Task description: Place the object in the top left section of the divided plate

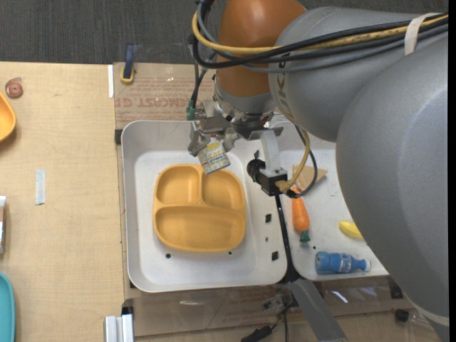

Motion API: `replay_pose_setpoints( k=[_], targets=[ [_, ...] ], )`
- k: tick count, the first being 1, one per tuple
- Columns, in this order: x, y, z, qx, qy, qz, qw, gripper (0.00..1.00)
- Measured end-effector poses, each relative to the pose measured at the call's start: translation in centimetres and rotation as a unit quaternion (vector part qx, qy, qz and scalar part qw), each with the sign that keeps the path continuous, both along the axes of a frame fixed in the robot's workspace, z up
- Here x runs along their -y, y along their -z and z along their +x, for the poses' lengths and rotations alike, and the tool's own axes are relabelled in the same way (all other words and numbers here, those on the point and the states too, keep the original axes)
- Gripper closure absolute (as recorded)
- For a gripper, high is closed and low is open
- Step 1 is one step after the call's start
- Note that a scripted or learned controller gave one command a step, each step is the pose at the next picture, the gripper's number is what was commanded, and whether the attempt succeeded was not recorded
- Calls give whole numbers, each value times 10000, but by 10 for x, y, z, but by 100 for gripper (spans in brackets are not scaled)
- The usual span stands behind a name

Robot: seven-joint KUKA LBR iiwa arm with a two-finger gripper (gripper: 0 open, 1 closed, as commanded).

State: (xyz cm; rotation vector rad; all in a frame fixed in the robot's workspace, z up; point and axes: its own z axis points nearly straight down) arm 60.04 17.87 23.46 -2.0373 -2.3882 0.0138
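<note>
A yellow divided plate (201, 209) lies in the left white bin (142, 262), with two small sections at its far side and one large section nearer the camera. My gripper (211, 140) hangs over the plate's far rim. It is shut on a small white and yellow packet (213, 158). The packet dangles tilted, just above the ridge between the top left section (178, 185) and the top right section (226, 189).
The right bin (324, 212) holds an orange carrot (301, 216), a small yellow piece (349, 229), a blue bottle (340, 263) and a tan cardboard scrap (311, 179). An orange bowl (4, 120) sits at the bench's left edge. The grey arm covers the upper right.
</note>
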Motion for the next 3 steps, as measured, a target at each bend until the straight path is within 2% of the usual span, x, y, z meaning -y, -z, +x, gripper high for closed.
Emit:
replay_pose_setpoints(
  k=[1,2,3],
  targets=[
    [0,0,0,2,1,-1,10000,0],
    [1,-5,1,-30,-3,-26,10000,100],
    [-24,-45,-69,3,-516,6,9987,100]
  ],
)
